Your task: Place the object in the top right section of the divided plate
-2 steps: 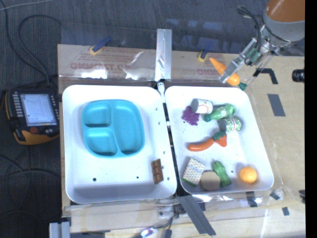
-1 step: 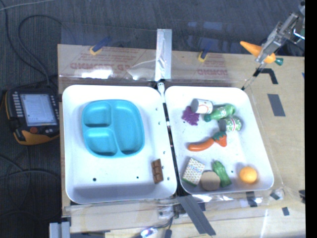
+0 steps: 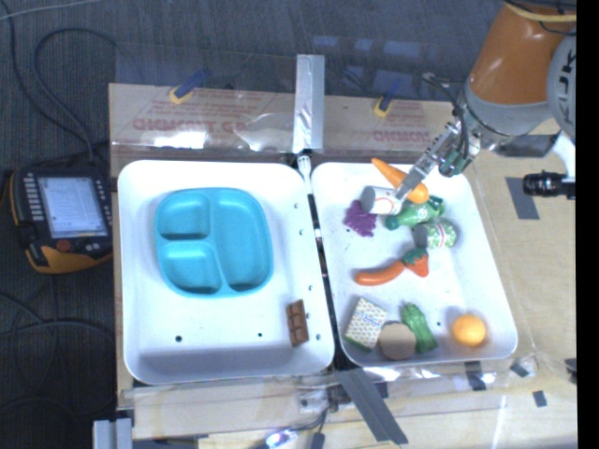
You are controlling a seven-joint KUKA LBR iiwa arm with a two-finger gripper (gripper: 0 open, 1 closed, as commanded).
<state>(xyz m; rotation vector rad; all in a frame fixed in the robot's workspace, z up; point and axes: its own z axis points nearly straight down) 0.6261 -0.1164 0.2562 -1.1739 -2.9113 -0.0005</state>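
One divided plate fills the left bin; roughly ten toys crowd the right bin, gripper among them, grip unclear

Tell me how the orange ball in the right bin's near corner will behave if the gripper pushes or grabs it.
The orange ball looks round and smooth, so a push would probably send it rolling toward the right bin wall. Its curved surface may slip from two fingers unless gripped across the middle. It looks like a toy fruit, likely light.
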